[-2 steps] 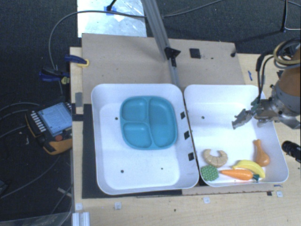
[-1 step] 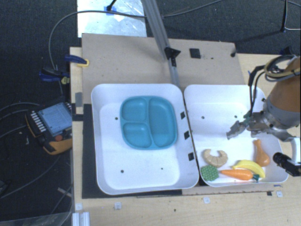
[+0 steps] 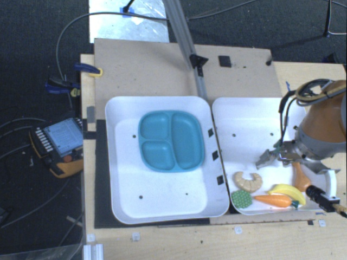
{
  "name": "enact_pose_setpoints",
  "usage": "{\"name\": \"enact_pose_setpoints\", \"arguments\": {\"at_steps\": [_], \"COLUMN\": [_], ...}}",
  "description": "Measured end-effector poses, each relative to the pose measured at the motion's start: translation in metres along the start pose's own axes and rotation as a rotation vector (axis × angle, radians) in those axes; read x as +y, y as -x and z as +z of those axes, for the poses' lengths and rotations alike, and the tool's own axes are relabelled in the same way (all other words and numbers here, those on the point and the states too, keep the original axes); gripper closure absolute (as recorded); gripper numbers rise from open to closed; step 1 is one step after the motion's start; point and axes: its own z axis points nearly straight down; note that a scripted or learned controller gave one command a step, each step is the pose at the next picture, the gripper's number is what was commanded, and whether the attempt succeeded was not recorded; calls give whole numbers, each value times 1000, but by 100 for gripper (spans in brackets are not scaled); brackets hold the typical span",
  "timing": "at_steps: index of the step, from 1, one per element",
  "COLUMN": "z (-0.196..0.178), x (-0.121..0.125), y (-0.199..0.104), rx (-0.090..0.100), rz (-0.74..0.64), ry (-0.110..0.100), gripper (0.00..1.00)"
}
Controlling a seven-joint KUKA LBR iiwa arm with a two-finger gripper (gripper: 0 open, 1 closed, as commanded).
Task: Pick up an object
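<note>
A grey arm with an orange band [image 3: 325, 118] reaches in from the right over the right bin [image 3: 244, 118], one of two shallow white bins sitting side by side on a tan bench, seen from a fixed camera above. Its gripper [image 3: 271, 157] hangs low over that bin's near half; how its tips stand cannot be told from this angle, and nothing is visibly held between them. Just in front of the gripper, toward the bin's near rim, lies a small cluster of toy food: a curled tan croissant [image 3: 248, 181], a green round piece [image 3: 242, 199] touching the bin's near-left corner, an orange carrot [image 3: 274, 200] along the near rim, and a yellow banana [image 3: 288, 192] just behind the carrot. An orange-brown piece [image 3: 300, 175] lies beside the banana, partly under the arm. To the left of the right bin, the left bin [image 3: 124, 199] carries a blue divided plate [image 3: 171, 141] in its far half.
</note>
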Motion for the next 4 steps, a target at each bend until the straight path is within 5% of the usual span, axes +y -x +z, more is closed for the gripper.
{"name": "enact_pose_setpoints", "arguments": {"at_steps": [1, 2, 4], "z": [33, 21, -70], "x": [2, 5, 2], "y": [0, 1, -8], "rx": [0, -3, -2], "rz": [-1, -1, -5], "ry": [7, 15, 9], "gripper": [0, 100, 100]}}
